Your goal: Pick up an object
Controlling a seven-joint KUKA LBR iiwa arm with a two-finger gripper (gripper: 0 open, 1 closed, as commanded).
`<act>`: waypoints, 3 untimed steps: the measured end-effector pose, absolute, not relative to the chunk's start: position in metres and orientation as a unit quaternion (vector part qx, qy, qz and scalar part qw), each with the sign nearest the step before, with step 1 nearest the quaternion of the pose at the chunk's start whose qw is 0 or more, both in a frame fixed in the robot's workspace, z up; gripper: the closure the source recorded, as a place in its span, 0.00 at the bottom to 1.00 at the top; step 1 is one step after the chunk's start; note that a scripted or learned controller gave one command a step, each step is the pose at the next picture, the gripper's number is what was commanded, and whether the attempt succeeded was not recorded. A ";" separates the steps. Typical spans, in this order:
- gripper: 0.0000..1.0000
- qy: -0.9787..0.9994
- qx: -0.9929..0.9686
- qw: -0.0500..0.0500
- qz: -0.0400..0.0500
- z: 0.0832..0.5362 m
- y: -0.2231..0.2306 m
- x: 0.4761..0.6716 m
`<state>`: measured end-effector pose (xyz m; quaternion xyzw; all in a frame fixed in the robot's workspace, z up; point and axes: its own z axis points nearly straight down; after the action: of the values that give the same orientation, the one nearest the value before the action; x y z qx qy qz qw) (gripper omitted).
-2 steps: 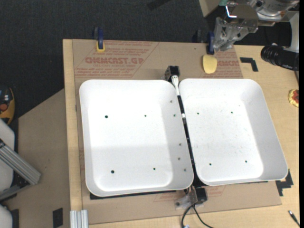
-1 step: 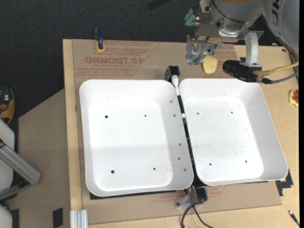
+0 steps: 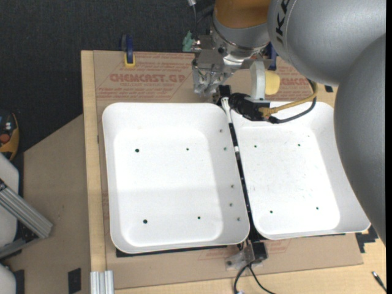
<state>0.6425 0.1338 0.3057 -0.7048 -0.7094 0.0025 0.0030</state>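
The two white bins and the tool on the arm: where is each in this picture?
Left bin (image 3: 122,164): camera view, bare floor near its left wall.
Right bin (image 3: 294,182): camera view, bare floor at its middle.
Tool (image 3: 208,84): camera view, metal fingers above the bins' far edge.

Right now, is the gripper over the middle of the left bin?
No, the gripper hangs past the far edge of the left bin, over the brown board.

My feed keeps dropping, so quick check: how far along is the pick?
Nothing looks done yet. The hand sits at the far edge of the bench, above the seam between the left bin and the right bin, and I can't see an object between its fingers. No loose object to pick is apparent in either bin. Still left: reaching an object, grasping it and lifting it.
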 end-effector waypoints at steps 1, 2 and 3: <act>1.00 -0.707 -0.708 0.001 0.001 0.328 0.120 0.621; 1.00 -0.708 -0.706 0.003 0.004 0.261 0.151 0.593; 1.00 -0.703 -0.711 -0.003 0.000 0.308 0.032 0.576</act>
<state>0.5761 0.0324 0.3079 -0.7114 -0.7028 -0.0002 -0.0028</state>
